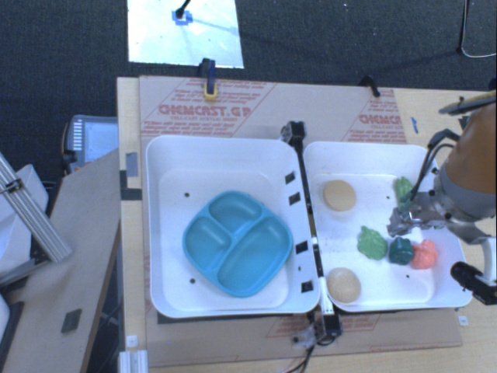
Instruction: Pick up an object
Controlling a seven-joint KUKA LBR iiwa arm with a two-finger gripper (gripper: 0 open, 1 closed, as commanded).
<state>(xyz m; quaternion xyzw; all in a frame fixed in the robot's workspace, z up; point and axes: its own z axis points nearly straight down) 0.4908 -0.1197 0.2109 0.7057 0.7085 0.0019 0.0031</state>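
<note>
white plastic forms both shallow bins, side by side on the bench, their inner walls meeting at a black-clipped seam. the left bin (167, 162) holds a blue divided plate (237, 243), three compartments, sitting right of centre; bare floor runs along the bin's far and left sides. the right bin (365, 155) carries the small objects: a tan round piece (339, 195) toward the far left, another tan round piece (344, 284) by the near wall, a light green lump (373, 243) mid-floor, a dark teal lump (401, 251) touching it on the right, an orange-pink lump (424, 256) just beside that, and a green piece (403, 187) near the arm. open floor lies between the two tan pieces. the gripper (404, 221) sits low over the right bin, just above the teal lump; whether it is spread or closed cannot be told, and nothing is seen held in it.
</note>
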